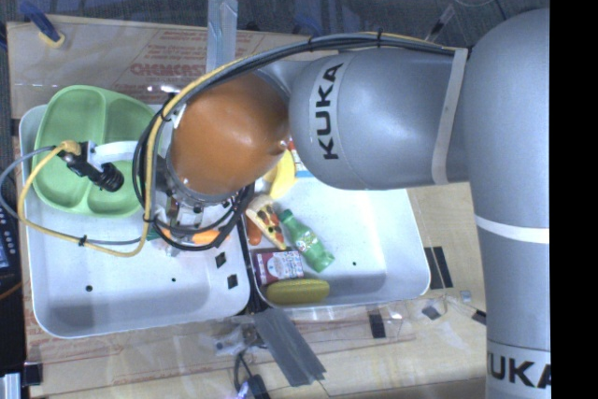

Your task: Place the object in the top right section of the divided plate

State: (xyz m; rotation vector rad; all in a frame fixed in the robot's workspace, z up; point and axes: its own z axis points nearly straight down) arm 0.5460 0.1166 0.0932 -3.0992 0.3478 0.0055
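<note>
Main risk is a miss at the plate: the green divided plate [75, 121] sits tucked into the far left corner of the left bin [112, 304], and its right-hand sections run under the bulk of the arm [374, 121], so the top right section is partly hidden. A release slightly off would likely drop the piece into a neighbouring section or onto the bin floor. Second risk is the grasp itself. The gripper [192, 218] hangs under the orange wrist band over the right side of the left bin, close to the wall shared with the other bin, and I cannot tell whether it is open or closed on anything. A small orange thing [199, 238] shows just under it, probably the piece to be moved, though whether it is held or only lying there is unclear. If it is loose, the carry to the plate goes empty. Left bin: the plate, whose visible parts are bare green, and the orange thing. Right bin [374, 229]: a cluster near its left wall, with a yellow piece [282, 175] at the top, then a hot-dog toy [266, 221], a green bottle [306, 241], a dark red packet [277, 266] and a pickle-like oblong [297, 292] at the near edge.
</note>
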